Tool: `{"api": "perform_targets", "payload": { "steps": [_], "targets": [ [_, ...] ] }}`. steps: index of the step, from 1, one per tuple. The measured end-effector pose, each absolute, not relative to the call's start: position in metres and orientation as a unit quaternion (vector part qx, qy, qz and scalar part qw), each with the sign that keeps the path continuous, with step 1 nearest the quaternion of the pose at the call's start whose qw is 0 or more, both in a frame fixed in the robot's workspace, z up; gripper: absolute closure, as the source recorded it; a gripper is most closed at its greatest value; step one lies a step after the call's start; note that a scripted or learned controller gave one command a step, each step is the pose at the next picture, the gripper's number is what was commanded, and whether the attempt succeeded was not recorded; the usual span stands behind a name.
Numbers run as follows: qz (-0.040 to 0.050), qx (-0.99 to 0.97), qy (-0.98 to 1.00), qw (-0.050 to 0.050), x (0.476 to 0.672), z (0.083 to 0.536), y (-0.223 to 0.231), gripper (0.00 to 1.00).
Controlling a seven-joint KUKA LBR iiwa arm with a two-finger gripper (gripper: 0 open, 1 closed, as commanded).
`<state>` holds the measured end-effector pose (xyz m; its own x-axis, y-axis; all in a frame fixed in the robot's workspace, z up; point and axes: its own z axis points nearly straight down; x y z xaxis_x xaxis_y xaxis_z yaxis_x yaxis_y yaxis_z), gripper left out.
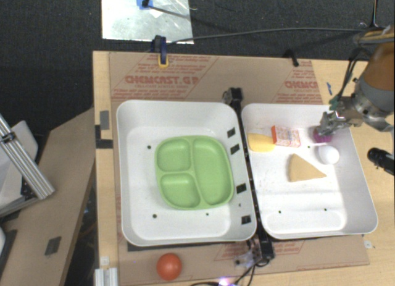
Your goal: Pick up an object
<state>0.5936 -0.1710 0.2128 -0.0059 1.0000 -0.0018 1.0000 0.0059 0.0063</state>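
Purple object [321, 134] sits under the jaws [331, 123], whose spread I cannot tell.

the bench [117, 260] is a tan board, and a large sheet of brown cardboard with red printed lettering [162, 75] lies flat over most of it. on that cardboard sit two shallow white bins side by side, the left bin [133, 155] and the right bin [358, 207], their inner rims touching along a row of black clips [237, 149]. an orange ball [168, 266] rests on the cardboard just in front of the left bin, and a blue and yellow clamp [161, 51] grips the bench's far edge.
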Motion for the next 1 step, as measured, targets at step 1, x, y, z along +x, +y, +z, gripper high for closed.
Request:
{"api": "perform_targets", "payload": {
  "steps": [1],
  "targets": [
    [0.0011,0.705,0.709,0.002,0.5947,0.2283,-0.1711,1.00]
  ]
}}
